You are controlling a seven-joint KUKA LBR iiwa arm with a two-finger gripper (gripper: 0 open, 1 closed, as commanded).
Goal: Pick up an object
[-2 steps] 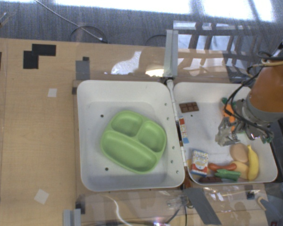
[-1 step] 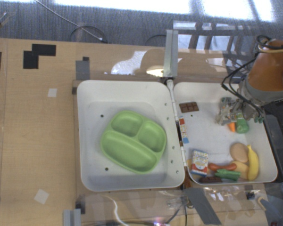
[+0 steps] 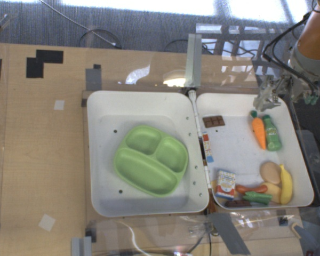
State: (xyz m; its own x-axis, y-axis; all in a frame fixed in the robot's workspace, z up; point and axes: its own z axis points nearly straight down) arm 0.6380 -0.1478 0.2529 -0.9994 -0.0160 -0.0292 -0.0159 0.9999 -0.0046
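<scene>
My gripper (image 3: 266,101) hangs over the far right corner of the right bin (image 3: 232,143), just above and beyond the orange carrot (image 3: 259,133) and the green bottle (image 3: 272,134). Nothing shows between its fingers. At the near right lie a yellow banana (image 3: 286,184), a tan egg-shaped piece (image 3: 270,172), a red chili (image 3: 252,188) and a green pepper (image 3: 257,198). A small printed carton (image 3: 225,183) stands at the near left of that bin. A brown chocolate bar (image 3: 213,121) lies at the far left.
The left bin (image 3: 101,121) holds a green divided plate (image 3: 151,159). A narrow striped stick (image 3: 206,147) lies along the wall between the bins. A metal post (image 3: 192,60) stands behind the divider. Cables trail across the bench's far side.
</scene>
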